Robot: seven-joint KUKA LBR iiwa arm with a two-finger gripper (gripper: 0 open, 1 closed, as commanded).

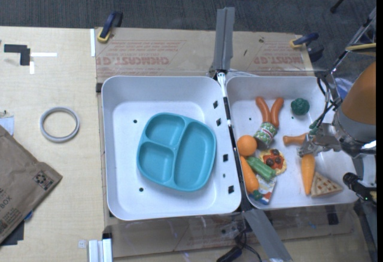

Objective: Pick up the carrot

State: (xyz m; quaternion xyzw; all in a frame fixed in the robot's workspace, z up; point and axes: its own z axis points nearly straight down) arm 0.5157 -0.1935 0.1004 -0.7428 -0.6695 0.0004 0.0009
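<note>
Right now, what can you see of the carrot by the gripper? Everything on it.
The carrot is a plain orange cone, smooth like a plastic toy, lying flat on the floor of the right bin. Its wide end points up toward the gripper, which sits right at that end; its tip points toward the bin's near wall. Whether the fingers grip it cannot be told. Its lower right side lies against the pizza slice. No leafy top is visible.

Orange carrot (307,174), blue divided plate (177,152), white bins (114,135), dark green broccoli (300,106)

The bench (48,75) bears two bins (119,135), a tape ring (60,124), seemingly cardboard (21,186).
</note>
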